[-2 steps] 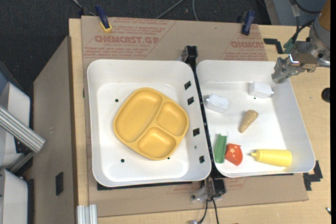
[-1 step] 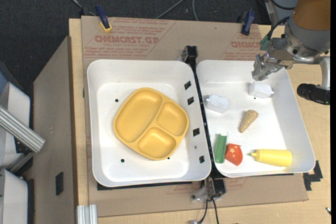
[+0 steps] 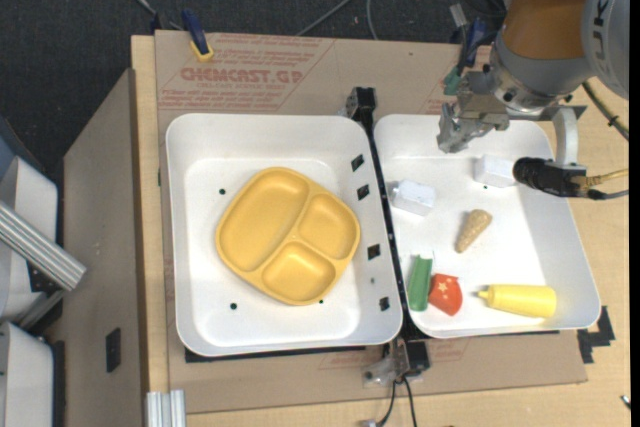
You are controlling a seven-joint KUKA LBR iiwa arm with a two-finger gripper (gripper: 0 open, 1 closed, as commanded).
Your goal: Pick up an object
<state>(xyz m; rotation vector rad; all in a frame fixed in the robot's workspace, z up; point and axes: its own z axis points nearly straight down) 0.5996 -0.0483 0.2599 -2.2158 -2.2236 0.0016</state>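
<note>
Hand [image 3: 462,137] is hanging over the upper part of the right bin [image 3: 570,245], its fingers too dark and blurred to judge. Below it, a white block [image 3: 413,196], tan piece [image 3: 473,230], green stick [image 3: 419,282], red piece [image 3: 445,294] and yellow bottle [image 3: 520,299] are lying loose; a yellow divided plate [image 3: 288,235] is sitting in the left bin [image 3: 185,235].

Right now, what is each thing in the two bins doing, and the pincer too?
yellow plate: lying flat in the left bin, right way up
white block: lying in the right bin, near the divider
tan piece: lying on its side
green piece: lying flat
red piece: resting beside the green piece
yellow bottle: lying on its side
pincer: above the right bin, holding nothing I can see
</note>
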